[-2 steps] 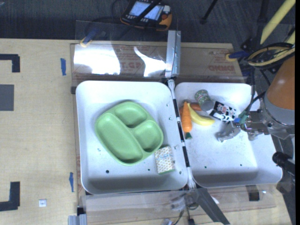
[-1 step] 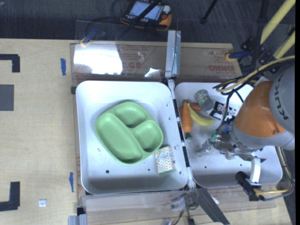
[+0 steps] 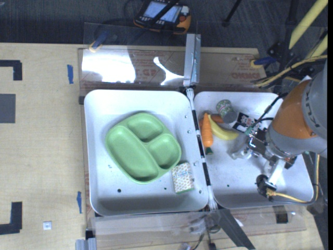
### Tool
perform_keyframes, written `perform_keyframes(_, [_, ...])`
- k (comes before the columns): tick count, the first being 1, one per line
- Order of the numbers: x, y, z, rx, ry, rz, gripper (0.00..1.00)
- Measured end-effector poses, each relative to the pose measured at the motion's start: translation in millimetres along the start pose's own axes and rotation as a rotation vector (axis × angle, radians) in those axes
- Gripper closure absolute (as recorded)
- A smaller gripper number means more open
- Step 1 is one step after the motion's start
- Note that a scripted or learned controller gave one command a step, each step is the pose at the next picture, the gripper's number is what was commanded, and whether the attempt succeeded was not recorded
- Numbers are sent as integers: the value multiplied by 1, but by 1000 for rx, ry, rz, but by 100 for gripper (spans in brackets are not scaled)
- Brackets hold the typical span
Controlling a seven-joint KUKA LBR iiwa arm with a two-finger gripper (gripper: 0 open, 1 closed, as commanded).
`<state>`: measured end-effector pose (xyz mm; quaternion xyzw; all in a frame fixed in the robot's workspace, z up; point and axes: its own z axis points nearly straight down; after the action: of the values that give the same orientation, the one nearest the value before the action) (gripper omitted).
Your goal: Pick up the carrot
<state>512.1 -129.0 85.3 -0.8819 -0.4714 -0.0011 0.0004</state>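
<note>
On the left part of the tabletop [image 3: 41, 155] we see bare pale wood with a few dark markings and strips of blue tape. Next comes the left bin [image 3: 99, 113], where a green divided plate [image 3: 143, 147] with three compartments lies across the middle, and a small patterned packet [image 3: 182, 177] sits just beside the plate's near-right corner, close to the bin's right wall. Past the divider, in the right bin [image 3: 291, 184], we find the carrot [image 3: 207, 132] lying along the bin's left wall in its far half, its orange body running lengthwise with a green end pointing toward the near edge. A banana [image 3: 225, 132] lies just beside the carrot on its right, and a small round can [image 3: 224, 108] stands near the far-left corner of that bin, close to both. Further right, the end effector [image 3: 244, 147] hangs over the middle of the right bin, apart from the carrot, with the grey and orange arm [image 3: 299, 120] behind it; we cannot tell whether it is spread or pressed together.
</note>
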Motion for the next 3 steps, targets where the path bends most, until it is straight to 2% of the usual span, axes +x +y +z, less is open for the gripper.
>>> perform_keyframes(1, [9,-44,0,-1,-1,163,0])
perform_keyframes(2, [8,-45,-8,3,-5,166,100])
perform_keyframes(3, [8,-45,-8,3,-5,166,0])
